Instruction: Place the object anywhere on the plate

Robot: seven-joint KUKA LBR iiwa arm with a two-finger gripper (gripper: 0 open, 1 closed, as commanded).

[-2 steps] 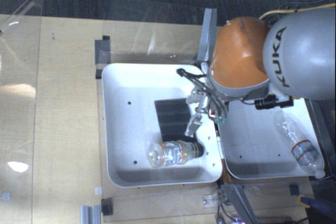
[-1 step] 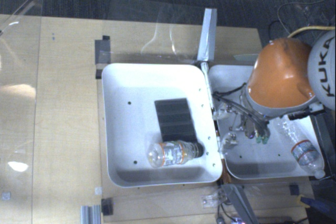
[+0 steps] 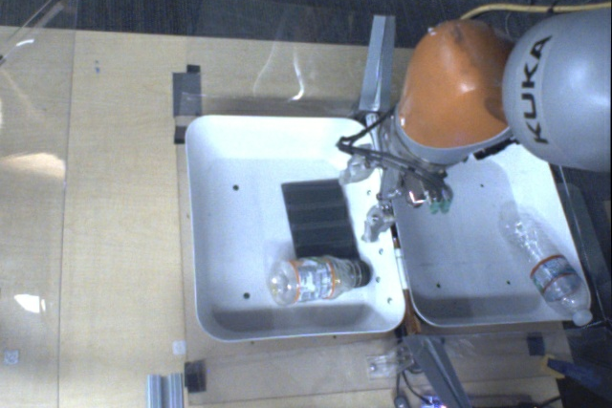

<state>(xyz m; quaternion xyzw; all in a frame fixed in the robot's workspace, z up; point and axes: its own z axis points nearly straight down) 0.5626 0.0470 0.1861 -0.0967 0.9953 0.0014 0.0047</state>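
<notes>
A black rectangular plate lies flat in the middle of the left bin. A clear plastic bottle with an orange label lies on its side at the plate's near end, its dark cap pointing right and its body overlapping the plate's edge. A second clear bottle lies in the right bin near its right wall. My gripper hangs under the orange wrist band, over the divide between the two bins, just right of the plate. Nothing shows in it.
The grey and orange arm covers the upper part of the right bin. A metal bracket stands behind the bins. The wooden bench stretches to the left.
</notes>
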